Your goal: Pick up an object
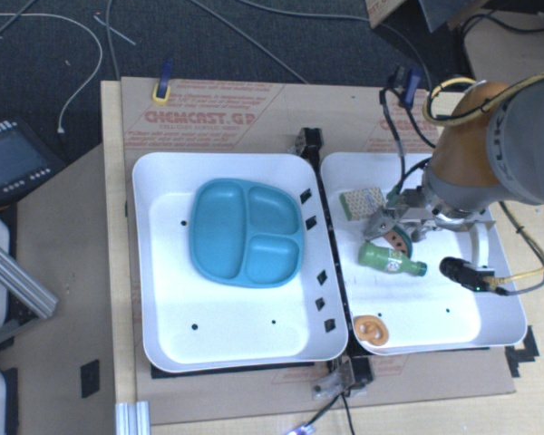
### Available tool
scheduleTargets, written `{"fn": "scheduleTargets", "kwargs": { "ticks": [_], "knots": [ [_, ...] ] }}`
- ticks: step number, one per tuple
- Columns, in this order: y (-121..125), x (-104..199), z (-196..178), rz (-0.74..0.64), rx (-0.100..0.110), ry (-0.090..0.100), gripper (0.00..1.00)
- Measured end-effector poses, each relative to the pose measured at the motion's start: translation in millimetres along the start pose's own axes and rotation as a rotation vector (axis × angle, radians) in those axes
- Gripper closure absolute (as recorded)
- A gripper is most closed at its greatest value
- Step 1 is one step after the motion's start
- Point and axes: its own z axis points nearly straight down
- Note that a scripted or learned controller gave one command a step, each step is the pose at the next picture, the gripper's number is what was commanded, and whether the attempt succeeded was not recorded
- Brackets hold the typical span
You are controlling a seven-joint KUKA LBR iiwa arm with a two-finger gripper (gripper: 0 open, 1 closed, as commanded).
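The gripper (pixel 394 227) hangs low over the left half of the right bin (pixel 453 329); whether it is open or closed I cannot tell, and nothing is visibly held. Just below it a green bottle (pixel 391 259) lies on its side on the bin floor. A small round reddish piece (pixel 399 240) sits between the two, too small to make out. A speckled pad (pixel 361 203) lies close by, towards the bin's far-left corner. An orange ring-shaped piece (pixel 372 331) rests at its near-left corner. In the left bin (pixel 236 333), a blue divided plate (pixel 247 232) lies towards the far edge. Both bins sit on the bench (pixel 254 107).
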Motion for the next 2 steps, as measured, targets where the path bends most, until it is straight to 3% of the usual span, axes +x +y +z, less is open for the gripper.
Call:
{"fn": "scheduleTargets", "kwargs": {
  "ticks": [1,2],
  "knots": [
    [2.0,-0.3,-15.3,0.0,-0.008,-0.001,1.0],
    [7.1,-0.9,-59.6,-0.001,-0.013,-0.003,1.0]
  ]
}}
